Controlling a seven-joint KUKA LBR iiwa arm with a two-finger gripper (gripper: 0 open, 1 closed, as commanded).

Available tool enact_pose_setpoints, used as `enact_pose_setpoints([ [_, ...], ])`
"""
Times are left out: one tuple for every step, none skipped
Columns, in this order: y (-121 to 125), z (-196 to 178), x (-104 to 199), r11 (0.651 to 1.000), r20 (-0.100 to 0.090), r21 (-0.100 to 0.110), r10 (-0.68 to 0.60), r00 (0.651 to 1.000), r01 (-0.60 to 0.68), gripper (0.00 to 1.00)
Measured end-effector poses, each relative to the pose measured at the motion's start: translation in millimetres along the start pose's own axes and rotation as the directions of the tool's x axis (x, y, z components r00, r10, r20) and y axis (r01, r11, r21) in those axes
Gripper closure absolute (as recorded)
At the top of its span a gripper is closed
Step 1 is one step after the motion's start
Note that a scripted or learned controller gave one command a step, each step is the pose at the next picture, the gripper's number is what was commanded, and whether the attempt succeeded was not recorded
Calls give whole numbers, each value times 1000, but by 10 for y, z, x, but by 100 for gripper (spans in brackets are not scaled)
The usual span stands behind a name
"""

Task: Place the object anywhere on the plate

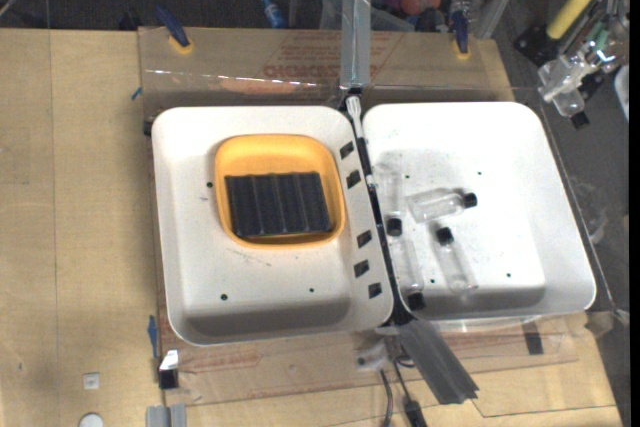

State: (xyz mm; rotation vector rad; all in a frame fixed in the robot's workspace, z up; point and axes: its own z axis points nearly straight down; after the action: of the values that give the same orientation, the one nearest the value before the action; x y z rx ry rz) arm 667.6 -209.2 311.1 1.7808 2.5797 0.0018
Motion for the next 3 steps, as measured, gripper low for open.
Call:
enact_pose_setpoints([
  [-22, -104, -74, 964, 0, -1, -266, 964, 266, 100],
  [-30, -714, -115, 920, 1, -2, -391, 921, 391, 100],
  [-77, -985, -90, 891, 2, -2, -454, 891, 454, 100],
])
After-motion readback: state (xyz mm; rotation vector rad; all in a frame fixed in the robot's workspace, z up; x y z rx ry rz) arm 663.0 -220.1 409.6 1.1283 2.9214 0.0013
